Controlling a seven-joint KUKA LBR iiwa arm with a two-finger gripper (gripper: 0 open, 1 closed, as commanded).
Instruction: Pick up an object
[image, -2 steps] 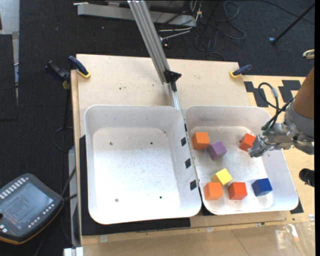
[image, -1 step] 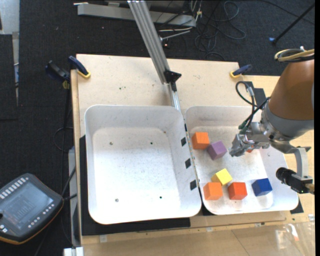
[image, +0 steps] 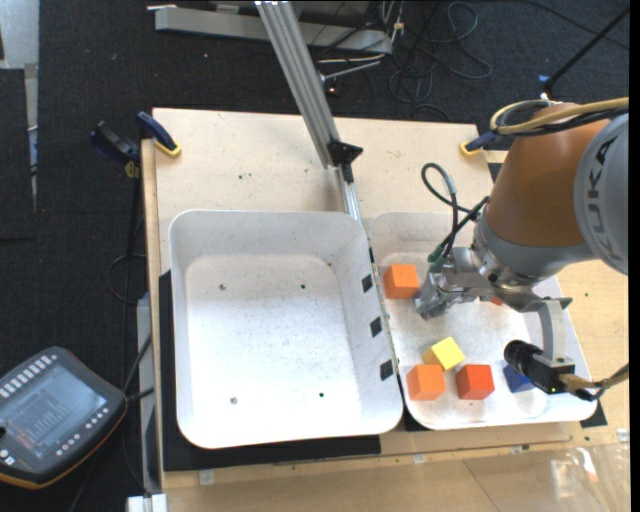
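The right bin (image: 400, 235) holds several small blocks: an orange cube (image: 403, 280) near its back left, a yellow cube (image: 445, 354), an orange cube (image: 426, 381) at the front, a red-orange cube (image: 475, 381) beside it, and a blue block (image: 517, 379) partly hidden behind a black part of the arm. My gripper (image: 432, 304) hangs over the middle of this bin, just right of the back orange cube and above the yellow one. I see nothing between its fingers. The large orange wrist covers the bin's right side.
The left bin (image: 270, 325) lies beside the right one. A slanted metal rail (image: 310, 95) runs down from the top to the bins' shared back edge. A pendant (image: 50, 415) lies at the lower left, off the bench. Clamps sit at the bench's back corners.
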